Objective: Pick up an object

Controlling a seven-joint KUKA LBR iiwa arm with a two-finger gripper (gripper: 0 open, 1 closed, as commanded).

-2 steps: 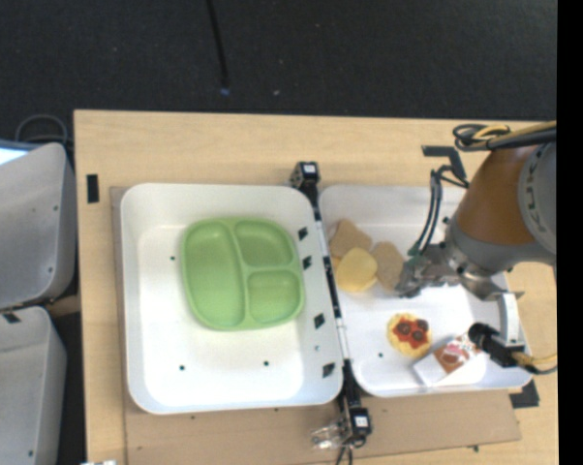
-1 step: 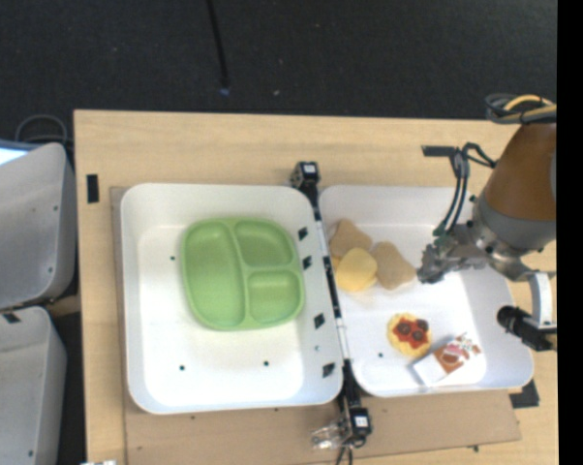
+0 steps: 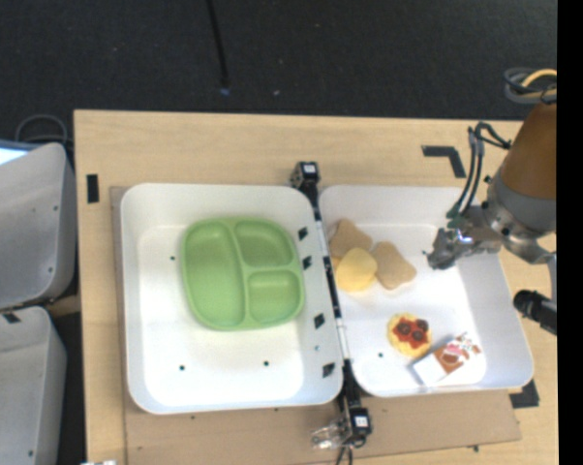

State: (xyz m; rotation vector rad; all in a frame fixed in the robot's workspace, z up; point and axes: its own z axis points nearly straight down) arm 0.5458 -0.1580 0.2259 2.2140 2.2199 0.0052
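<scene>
The right bin [image 3: 485, 303] holds several small items: a yellow lump [image 3: 355, 271], two tan bread-like pieces [image 3: 348, 235] [image 3: 396, 266], a round piece with red topping [image 3: 410, 333], and a small white and red packet [image 3: 448, 357]. My gripper [image 3: 443, 252] hangs over the right bin's upper right part, just right of the tan pieces and apart from them. Nothing shows between its tips.
The left bin [image 3: 156, 356] holds a green divided tray [image 3: 243, 273]. A divider with black clips [image 3: 324, 289] runs between the two bins. The arm's grey body and orange band [image 3: 530, 168] stand over the bench's right edge.
</scene>
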